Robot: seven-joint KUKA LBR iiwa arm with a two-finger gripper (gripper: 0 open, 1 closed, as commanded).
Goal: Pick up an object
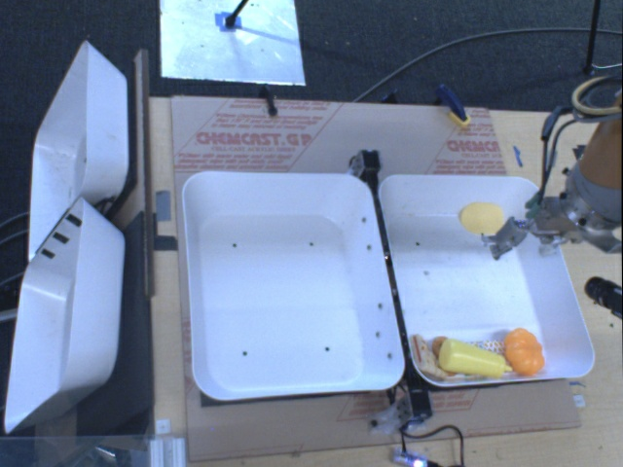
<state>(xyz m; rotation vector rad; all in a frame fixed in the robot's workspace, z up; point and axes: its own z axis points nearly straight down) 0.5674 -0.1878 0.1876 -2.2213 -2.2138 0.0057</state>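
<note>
The flat tan protective sheet (pixel 321 125) lying under the two bins carries red printed lettering: near its upper left corner, the word "CHEMCAST" (pixel 238 140) followed by what looks like "GP", with smaller red lines above it too fine to read. Near the upper right corner the same red lettering (pixel 467 149) shows again, legible only as "CHEMCAS" before the sheet's edge region. More red print at the sheet's lower edge (pixel 365 412) is too small to make out.
</note>
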